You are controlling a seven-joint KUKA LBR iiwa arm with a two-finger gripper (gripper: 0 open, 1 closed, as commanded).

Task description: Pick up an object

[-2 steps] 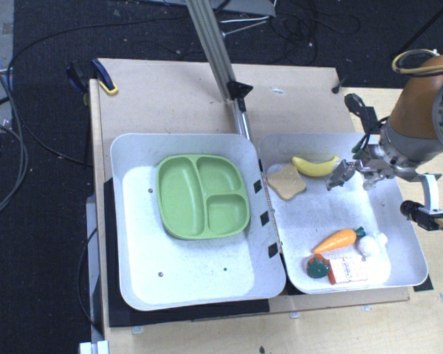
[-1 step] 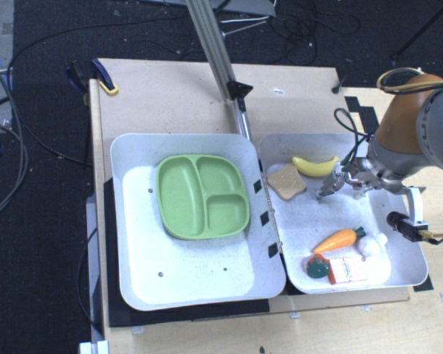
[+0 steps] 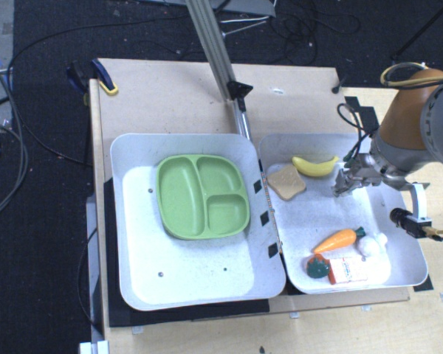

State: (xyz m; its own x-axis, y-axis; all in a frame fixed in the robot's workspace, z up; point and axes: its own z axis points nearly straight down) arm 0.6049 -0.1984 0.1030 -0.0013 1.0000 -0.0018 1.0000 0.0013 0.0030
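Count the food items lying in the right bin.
5: banana at the back, bread slice beside it, carrot toward the front, red-and-white carton and dark green item at the front edge.

One fixed camera looks down at a slant from high above the bench (image 3: 207, 94), far enough back to take in both bins and the dark floor around it.

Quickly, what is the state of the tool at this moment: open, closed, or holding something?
Tool: cannot be told; it sits low in the right bin, beside the banana, with nothing visibly held.
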